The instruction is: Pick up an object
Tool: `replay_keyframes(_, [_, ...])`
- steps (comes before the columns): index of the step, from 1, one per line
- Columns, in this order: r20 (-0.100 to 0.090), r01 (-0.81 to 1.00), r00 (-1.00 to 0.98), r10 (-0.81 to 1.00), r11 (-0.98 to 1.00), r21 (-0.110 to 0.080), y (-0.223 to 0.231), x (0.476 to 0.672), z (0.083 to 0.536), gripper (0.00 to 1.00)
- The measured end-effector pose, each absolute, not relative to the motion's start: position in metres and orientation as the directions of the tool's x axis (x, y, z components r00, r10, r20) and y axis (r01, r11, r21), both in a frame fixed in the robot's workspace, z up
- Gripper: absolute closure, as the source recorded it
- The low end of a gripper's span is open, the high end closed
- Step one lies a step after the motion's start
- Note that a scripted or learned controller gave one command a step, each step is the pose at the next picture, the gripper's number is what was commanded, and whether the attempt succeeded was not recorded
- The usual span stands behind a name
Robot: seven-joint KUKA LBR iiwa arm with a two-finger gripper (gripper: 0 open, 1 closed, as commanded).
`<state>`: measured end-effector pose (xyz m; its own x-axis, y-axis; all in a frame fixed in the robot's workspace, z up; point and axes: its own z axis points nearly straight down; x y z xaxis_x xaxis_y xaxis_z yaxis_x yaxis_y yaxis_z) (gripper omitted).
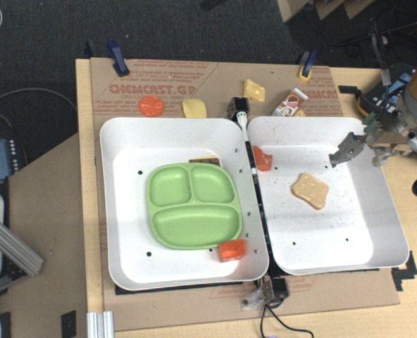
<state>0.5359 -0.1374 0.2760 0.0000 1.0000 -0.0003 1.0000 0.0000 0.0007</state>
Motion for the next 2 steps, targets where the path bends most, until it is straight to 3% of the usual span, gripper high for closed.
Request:
replay_keyframes(1, [0.003,1.000,0.001,1.000,0.000,-0.011,-0.148,0.559,0.163,0.00])
replay_keyframes(2, [-0.002,1.000,-0.001,1.000,0.001,0.003,-0.138,0.566,0.082,0.00])
